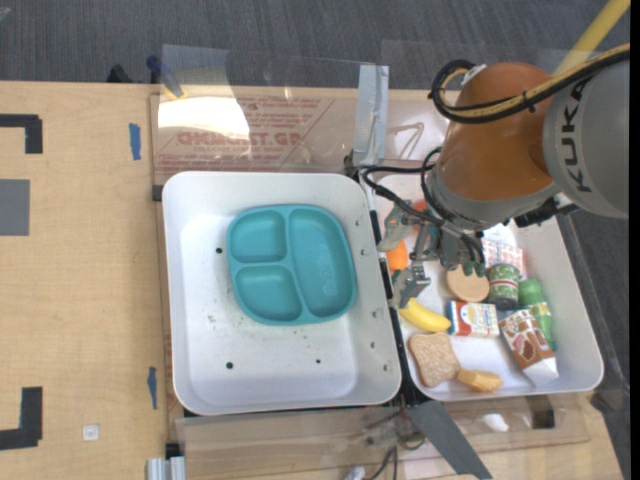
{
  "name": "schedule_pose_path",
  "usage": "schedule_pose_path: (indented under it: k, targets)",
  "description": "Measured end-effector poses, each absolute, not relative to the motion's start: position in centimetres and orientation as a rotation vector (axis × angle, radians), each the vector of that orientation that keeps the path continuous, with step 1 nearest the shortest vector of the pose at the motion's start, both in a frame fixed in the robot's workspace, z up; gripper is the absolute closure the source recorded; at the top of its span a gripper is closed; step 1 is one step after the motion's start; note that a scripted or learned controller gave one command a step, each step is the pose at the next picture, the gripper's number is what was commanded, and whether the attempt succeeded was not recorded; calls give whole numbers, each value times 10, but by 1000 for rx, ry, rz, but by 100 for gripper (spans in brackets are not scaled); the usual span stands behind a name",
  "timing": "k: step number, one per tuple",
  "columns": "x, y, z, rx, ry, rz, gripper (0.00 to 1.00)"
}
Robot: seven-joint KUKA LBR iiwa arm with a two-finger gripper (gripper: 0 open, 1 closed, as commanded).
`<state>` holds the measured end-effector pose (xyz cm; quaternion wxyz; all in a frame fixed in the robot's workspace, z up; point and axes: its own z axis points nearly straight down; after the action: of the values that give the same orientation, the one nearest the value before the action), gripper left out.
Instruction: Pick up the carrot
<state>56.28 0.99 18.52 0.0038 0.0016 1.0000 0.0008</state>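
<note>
My tool (418, 268) low over right bin (580, 358) at its 9 o'clock edge, cannot tell its state, carrot (398, 258) an orange bit beside it at 9 o'clock, banana (425, 317) at 6, teal plate (292, 264) in left bin (200, 358)

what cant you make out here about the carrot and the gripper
- carrot: a small orange bit shows in the camera view; the gripper covers the rest.
- Gripper grip: too small and cluttered to judge.
- right bin, upper part: hidden under the arm.
- Packet labels: too small to read.
</note>
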Motion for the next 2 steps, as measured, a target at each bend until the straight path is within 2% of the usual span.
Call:
schedule_pose_path:
  k: [1, 2]
  targets:
    - [557, -6, 185, 268, 3128, 1, 0]
    - [480, 12, 185, 31, 3140, 2, 0]
